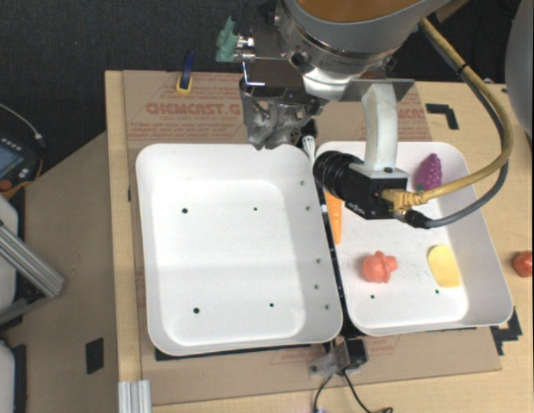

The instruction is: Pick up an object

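My gripper (273, 134) hangs over the far rim of the left bin (163, 231), near the divide between the two bins. No object shows in it. The right bin (473, 299) holds an orange carrot (334, 219) along its left wall, a red-pink fruit (379, 266) near the front, a yellow piece (445, 265) to its right, and a purple grape bunch (429, 171) at the back. A black camera unit with cables (361, 188) on the arm hangs over the carrot's far end and hides part of it.
A small red object (524, 263) lies outside the right bin on the bench. A blue and yellow clip (185, 77) sits on the cardboard behind the left bin. Yellow and black cables (473, 179) loop over the right bin.
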### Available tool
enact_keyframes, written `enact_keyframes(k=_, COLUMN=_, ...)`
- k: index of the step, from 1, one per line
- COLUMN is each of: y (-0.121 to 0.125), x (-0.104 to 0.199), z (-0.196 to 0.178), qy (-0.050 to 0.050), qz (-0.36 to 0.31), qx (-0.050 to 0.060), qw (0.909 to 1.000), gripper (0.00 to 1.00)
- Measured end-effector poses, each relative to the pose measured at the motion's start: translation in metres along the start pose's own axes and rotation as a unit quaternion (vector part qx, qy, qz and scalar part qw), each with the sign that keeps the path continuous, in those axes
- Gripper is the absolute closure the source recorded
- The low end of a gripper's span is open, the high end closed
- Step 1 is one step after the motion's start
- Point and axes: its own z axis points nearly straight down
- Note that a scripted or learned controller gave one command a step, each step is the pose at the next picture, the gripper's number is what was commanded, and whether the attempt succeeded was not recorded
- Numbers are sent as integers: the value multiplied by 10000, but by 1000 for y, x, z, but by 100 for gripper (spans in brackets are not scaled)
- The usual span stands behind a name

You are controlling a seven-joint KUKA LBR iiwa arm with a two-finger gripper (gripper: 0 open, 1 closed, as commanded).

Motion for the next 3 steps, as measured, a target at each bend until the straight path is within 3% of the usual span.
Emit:
enact_keyframes(k=1, y=-1, x=-3, z=56, qy=-32, qz=32, qx=57, qw=10000, gripper=100)
enact_keyframes(k=2, y=0, x=-3, z=53, qy=-15, qz=30, qx=24, qw=10000, gripper=0)
enact_keyframes(k=3, y=0, x=-2, z=42, qy=-7, qz=26, qx=11, qw=10000, gripper=100)
